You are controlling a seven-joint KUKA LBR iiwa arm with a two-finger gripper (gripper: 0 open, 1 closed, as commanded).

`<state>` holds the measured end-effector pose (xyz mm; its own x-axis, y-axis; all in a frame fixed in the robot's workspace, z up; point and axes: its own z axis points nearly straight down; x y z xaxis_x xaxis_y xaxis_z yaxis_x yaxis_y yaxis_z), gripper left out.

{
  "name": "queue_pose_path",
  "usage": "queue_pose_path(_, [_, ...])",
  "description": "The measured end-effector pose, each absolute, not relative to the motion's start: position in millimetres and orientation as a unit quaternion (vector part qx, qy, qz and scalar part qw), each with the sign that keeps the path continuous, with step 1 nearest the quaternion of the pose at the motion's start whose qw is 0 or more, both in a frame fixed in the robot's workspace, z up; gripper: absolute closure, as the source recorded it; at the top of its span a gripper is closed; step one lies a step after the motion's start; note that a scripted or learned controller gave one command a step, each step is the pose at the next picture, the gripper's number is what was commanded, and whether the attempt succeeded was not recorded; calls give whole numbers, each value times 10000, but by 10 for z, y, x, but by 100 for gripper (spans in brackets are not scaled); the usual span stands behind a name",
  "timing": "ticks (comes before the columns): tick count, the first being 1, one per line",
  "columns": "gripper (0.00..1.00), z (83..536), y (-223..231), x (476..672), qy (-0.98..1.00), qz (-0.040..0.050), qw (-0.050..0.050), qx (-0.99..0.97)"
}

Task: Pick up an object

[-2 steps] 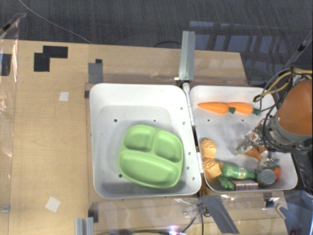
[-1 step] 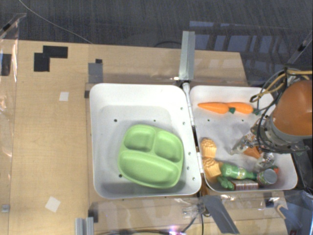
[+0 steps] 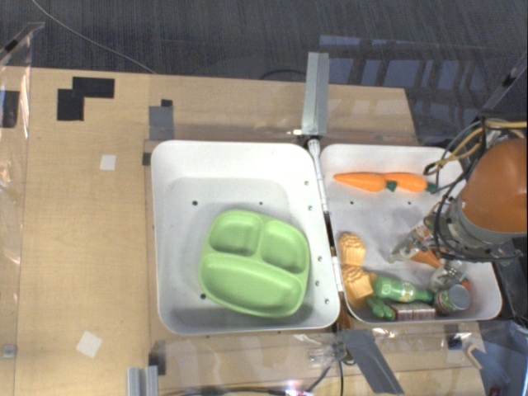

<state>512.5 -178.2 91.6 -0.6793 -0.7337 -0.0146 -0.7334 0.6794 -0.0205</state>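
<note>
The right bin (image 3: 388,214) holds several toy foods. An orange carrot (image 3: 379,182) lies along its far side. Two tan bread-like pieces (image 3: 354,264) sit by its left wall. A green bottle (image 3: 401,289) and a brown can (image 3: 417,311) lie along its near edge. My gripper (image 3: 429,252) hangs low over the right part of this bin, beside an orange piece (image 3: 426,258). The arm's orange band (image 3: 497,190) covers the wrist above it.
The left bin (image 3: 177,188) holds a green divided plate (image 3: 255,261) turned at a slant. A grey post (image 3: 316,96) stands behind the seam between the bins. Wooden bench (image 3: 74,238) stretches to the left, with black markers at the back.
</note>
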Motion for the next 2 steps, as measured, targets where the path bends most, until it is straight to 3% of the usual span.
queue_pose_path(1, [100,1057,-1759,5172,9156,-86,162,-4016])
queue_pose_path(2, [0,1051,-1758,5167,9157,-81,157,-4015])
